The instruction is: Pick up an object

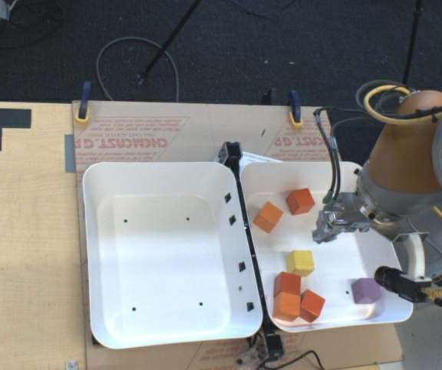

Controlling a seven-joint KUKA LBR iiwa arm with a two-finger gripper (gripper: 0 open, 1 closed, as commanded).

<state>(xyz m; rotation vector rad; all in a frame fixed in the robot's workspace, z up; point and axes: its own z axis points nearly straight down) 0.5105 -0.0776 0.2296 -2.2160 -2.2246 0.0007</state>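
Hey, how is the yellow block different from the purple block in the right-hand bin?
The yellow block is bright yellow; the purple block is a muted violet. The yellow block sits near the middle of the right bin, just above a cluster of orange-red blocks, while the purple block lies alone by the bin's right wall. The yellow block is nearer the gripper. Both are small cubes of similar size resting on the bin floor.

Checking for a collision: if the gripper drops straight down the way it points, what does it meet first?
Probably the bare floor of the right bin under the gripper; the yellow cube sits just left, though depth is unclear.
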